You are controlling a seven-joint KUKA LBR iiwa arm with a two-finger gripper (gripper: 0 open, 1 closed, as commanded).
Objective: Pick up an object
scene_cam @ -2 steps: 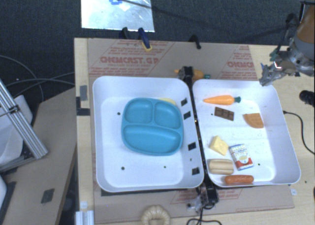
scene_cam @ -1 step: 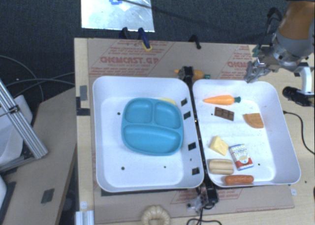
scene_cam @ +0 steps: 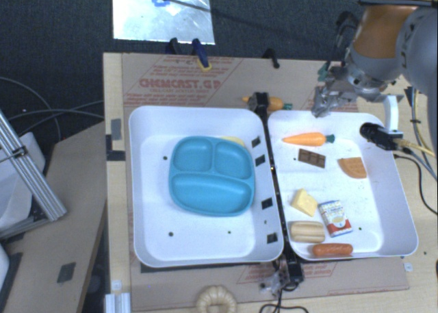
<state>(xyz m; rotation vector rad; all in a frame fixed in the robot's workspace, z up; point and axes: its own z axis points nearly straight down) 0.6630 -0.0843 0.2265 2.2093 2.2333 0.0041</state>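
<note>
White bins, food toys waiting: the approach step, with nothing yet picked.

Nearest the camera, along the front wall of the right-hand shallow white bin (scene_cam: 404,233), a red toy sausage (scene_cam: 332,250) and a tan toy bread roll (scene_cam: 306,231) are seen lying close together, with a small red-and-white printed carton (scene_cam: 335,217) and a yellow wedge of toy cheese (scene_cam: 304,203) just behind them. Further back a brown chocolate-bar piece (scene_cam: 312,159), a brown toast-like slice (scene_cam: 353,167) and an orange toy carrot with a green tip (scene_cam: 308,139) are laid out apart. A blue divided plastic tray (scene_cam: 212,174) is held in the left-hand white bin (scene_cam: 147,188). Farthest, the two-finger gripper (scene_cam: 324,105) is poised above the right bin's back rim; whether it is spread or closed cannot be told, and nothing is seen between its tips. A descent onto one object, probably the nearby carrot, is judged to be called for next.
</note>
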